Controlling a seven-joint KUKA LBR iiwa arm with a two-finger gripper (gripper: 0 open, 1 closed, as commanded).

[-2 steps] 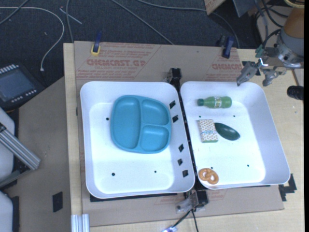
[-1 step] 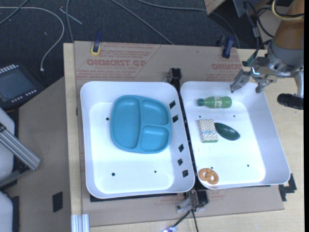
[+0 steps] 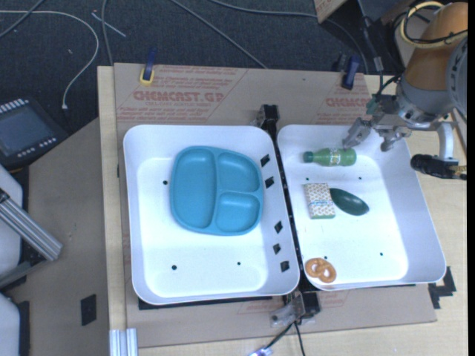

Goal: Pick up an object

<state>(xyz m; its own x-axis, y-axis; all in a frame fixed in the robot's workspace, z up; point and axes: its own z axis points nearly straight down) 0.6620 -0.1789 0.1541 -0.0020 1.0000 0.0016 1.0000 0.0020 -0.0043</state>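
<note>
Claw (image 3: 369,133) is seen spread open & holding nothing, at 1 o'clock of green bottle (image 3: 330,156) in right bin (image 3: 415,199).

A: Where was the arm (image 3: 434,50)?
B: It hung over the far right corner of the right bin (image 3: 415,221), orange band uppermost, grey wrist below it.
A: And the gripper (image 3: 375,133)?
B: Just above that bin's far edge, pointing down, its two fingers (image 3: 355,133) splayed apart, with nothing between them.
</note>
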